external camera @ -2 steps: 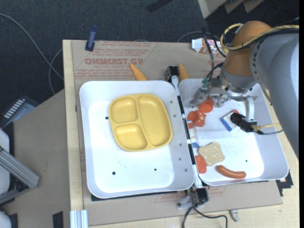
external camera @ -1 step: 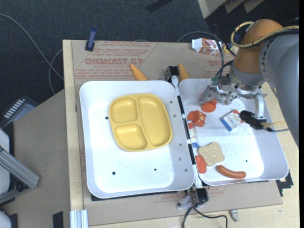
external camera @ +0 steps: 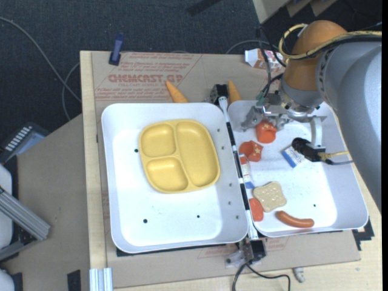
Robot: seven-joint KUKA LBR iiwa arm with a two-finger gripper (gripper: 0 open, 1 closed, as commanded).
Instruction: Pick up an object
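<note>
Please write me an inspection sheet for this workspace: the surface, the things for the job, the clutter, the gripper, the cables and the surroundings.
Surface: bench with printed brown board, bearing left bin and right bin.
Job's things: in the right bin, red toy, red piece, bread slice, sausage, blue-white item.
Clutter: yellow divided tray in the left bin; orange carrot-like piece on the board.
Gripper: gripper over the red toy; finger state unclear.
Cables: black cable on the floor; yellow-black cables on the arm.
Surroundings: dark carpet.
</note>
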